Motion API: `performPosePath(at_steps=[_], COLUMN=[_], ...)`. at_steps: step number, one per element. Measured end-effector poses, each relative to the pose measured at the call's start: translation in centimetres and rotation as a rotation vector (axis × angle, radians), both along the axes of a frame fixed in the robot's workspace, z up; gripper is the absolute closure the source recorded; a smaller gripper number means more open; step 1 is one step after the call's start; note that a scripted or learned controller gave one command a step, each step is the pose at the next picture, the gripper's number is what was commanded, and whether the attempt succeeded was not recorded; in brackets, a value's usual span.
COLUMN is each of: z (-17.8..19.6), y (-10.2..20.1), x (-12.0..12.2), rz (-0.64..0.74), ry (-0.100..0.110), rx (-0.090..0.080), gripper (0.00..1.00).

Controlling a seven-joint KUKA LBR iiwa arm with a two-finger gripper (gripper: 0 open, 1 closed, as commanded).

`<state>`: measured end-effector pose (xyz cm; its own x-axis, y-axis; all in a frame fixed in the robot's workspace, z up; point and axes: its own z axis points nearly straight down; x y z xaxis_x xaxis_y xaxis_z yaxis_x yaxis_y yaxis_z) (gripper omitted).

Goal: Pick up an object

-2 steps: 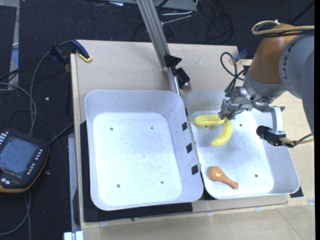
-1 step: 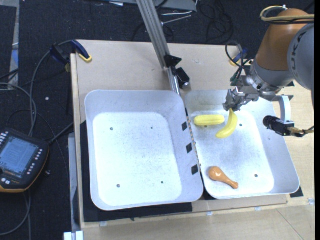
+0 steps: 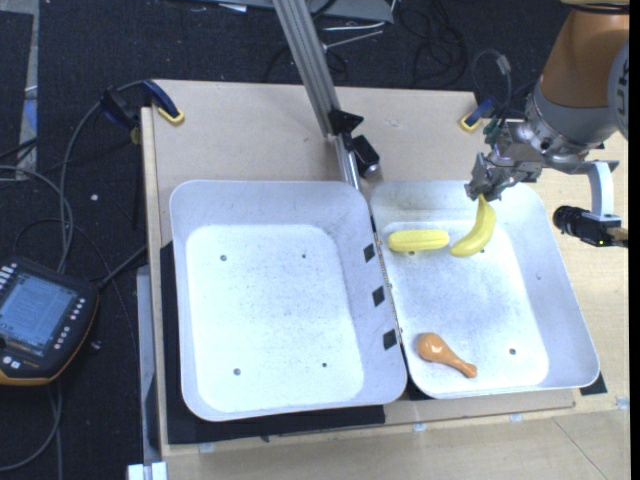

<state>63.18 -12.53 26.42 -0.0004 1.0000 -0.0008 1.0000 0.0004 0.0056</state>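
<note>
Banana point(image 3: 477, 232) hangs tilted over the right bin point(image 3: 560, 298), its upper end pinched between the fingers of the gripper point(image 3: 488, 190). Just left lies a yellow block point(image 3: 418, 240); an orange drumstick point(image 3: 445, 354) lies near the bin's front.

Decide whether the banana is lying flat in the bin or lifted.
Lifted at one end: the banana hangs from the end effector, its lower tip near the bin floor.

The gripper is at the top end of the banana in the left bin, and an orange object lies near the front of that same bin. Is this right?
Not quite: the camera view shows the gripper at the banana in the right bin, not the left. The orange object lies there too.
</note>
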Motion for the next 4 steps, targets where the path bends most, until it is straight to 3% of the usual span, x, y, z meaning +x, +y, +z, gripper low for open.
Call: performPosePath(at_steps=[4], z=[-3.8], y=[19.3], x=[-7.3], rz=[0.004], ry=[0.007], rx=[0.002], gripper=[1.00])
